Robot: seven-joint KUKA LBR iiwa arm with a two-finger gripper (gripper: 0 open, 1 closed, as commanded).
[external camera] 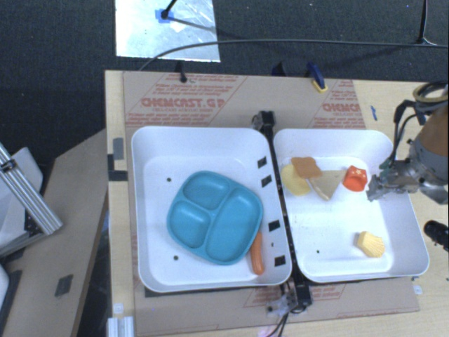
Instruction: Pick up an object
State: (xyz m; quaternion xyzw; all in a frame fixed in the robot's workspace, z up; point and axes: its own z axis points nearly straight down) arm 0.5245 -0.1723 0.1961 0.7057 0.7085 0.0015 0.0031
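Observation:
The right bin (400, 258) holds a red-orange piece (355, 178), a beige wedge (326, 184), a brown piece (305, 166), a pale yellow round piece (295, 182) and a small yellow chunk (370, 243). My gripper (379, 187) reaches in from the right and hangs low over the bin's right side. It is just right of the red-orange piece and close to it. I see nothing held in it. In the left bin (151, 188), a blue divided plate (215, 217) lies next to an orange sausage-shaped piece (257, 252).
The two bins meet at a black-clipped divider (273, 188) on a cardboard sheet (189, 100). A cable (316, 44) runs behind the bench. A metal frame (28, 199) stands at the far left.

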